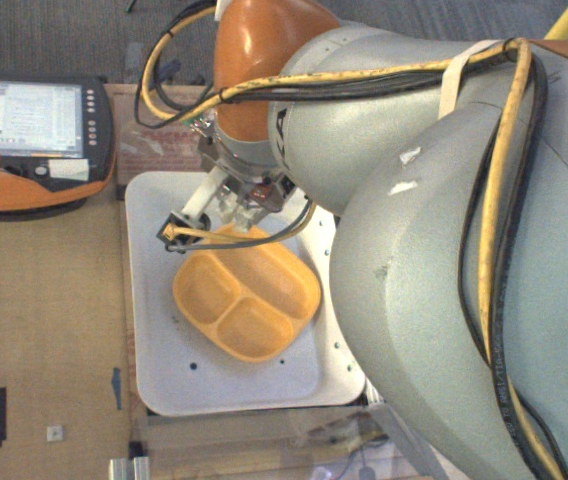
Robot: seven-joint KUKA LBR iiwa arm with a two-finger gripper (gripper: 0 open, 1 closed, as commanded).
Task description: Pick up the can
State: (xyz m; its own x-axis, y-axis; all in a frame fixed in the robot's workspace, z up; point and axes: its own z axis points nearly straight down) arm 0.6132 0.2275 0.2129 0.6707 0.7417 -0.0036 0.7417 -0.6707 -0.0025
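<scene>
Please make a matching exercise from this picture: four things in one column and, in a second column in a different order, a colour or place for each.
Things:
1. divided plate
2. bin
3. control pendant
4. claw

Descriptions:
A. white, holding the plate
B. on the bench, left of the bin
C. yellow-orange, three compartments
D. over the plate's upper left rim

Pairs: 1-C, 2-A, 3-B, 4-D

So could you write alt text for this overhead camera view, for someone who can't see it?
A large grey robot arm with an orange band reaches from the right, its claw at the upper edge of a yellow divided tray lying in a shallow white bin. A control tablet sits at upper left.
</scene>
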